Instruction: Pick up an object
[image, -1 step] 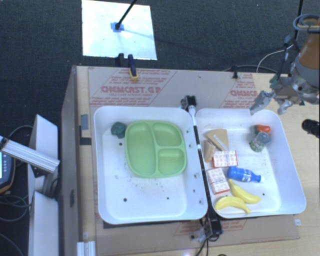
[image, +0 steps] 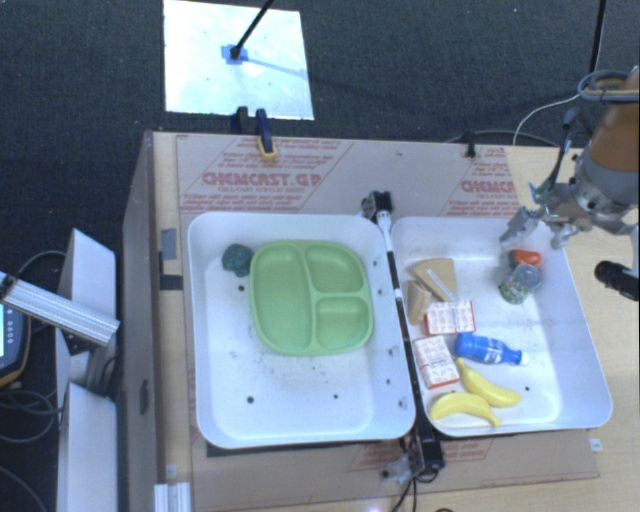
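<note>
The gripper hangs over the far right part of the right bin, and whether it is spread or pressed together cannot be told from this slanted view; nothing is seen pinched in it. Just beneath and beside it lies a small can with a red-orange top, near the bin's far edge and well apart from the other things, so it looks like the likeliest pick. Judged by its look, it is stiff, light and smooth-sided, apt to roll or slip if nipped off-centre; a hold across the middle of its round body would suit best. Nearer the bin's left wall sit a tan wedge and 2 small red-and-white boxes, light and rigid with flat faces that take a pinch well. A blue bottle lies near the middle, slick and round. 2 bananas rest at the near edge, softer and curved, best taken mid-length. The left bin holds a green divided tray and a dark green lump at its far left corner.
</note>
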